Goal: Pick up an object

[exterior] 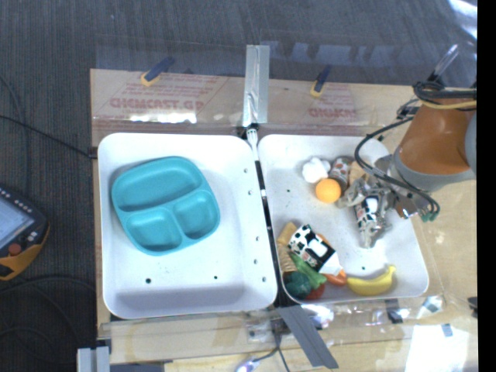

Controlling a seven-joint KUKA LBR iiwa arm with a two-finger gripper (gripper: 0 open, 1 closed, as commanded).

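Observation:
My gripper [370, 229] hangs low over the right bin [411, 242], below the orange wrist band, its fingers pointing down toward the bin floor. An orange ball [328, 191] lies just to its left, with a white ball [314, 169] and a small brownish toy [342, 167] beyond it. A yellow banana [372, 282] lies below the gripper at the bin's near edge. A black-and-white box [311, 246] and a green and red vegetable toy [304, 283] sit at the lower left of that bin.
The left bin [139, 277] holds a teal divided plate [164, 202]. A metal divider [256, 84] stands at the back between the bins. Cables loop around the wrist at the right. A handheld controller [15, 231] lies off the bench at far left.

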